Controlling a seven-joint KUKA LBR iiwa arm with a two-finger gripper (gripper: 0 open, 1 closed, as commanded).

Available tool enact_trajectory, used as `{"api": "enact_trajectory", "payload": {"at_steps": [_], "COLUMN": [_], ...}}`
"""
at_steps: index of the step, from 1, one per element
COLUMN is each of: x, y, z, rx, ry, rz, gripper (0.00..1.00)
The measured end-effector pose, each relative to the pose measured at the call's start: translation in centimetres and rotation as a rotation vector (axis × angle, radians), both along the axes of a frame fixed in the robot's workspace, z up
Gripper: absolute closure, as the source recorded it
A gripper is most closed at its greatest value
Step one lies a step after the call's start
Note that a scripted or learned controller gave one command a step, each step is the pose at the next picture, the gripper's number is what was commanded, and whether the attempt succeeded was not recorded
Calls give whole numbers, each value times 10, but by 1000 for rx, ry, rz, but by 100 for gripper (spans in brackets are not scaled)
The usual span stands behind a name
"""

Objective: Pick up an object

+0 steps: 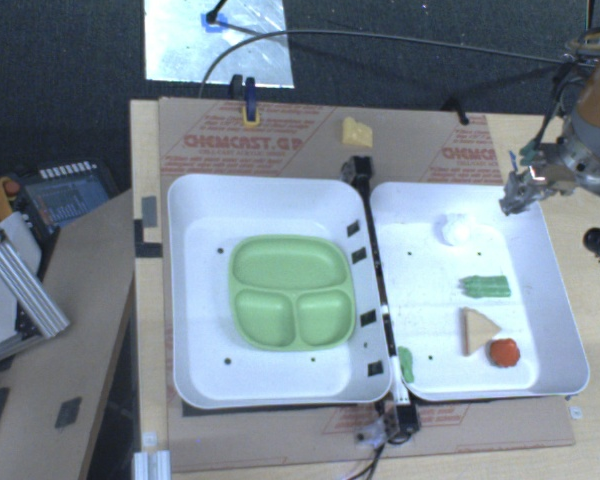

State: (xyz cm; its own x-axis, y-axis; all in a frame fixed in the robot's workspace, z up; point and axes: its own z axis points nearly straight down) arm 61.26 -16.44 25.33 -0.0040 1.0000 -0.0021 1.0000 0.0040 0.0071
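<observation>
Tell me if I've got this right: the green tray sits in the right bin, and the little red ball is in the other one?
Not quite. The camera view shows the green tray in the left bin. The red ball lies in the other bin, the right one.

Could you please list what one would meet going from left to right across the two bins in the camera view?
Green divided tray → small green piece by the divider → white object → green block → claw. The tan wedge and the red ball overlap the block's span, so I leave them out.
</observation>
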Motion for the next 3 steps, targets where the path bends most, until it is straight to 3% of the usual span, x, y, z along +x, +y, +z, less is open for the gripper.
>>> {"api": "enact_trajectory", "payload": {"at_steps": [1,3], "x": [8,14], "y": [53,159], "z": [-14,-7], "rx": [3,4], "ry": [5,4], "rz": [4,5], "gripper": [100,100]}}
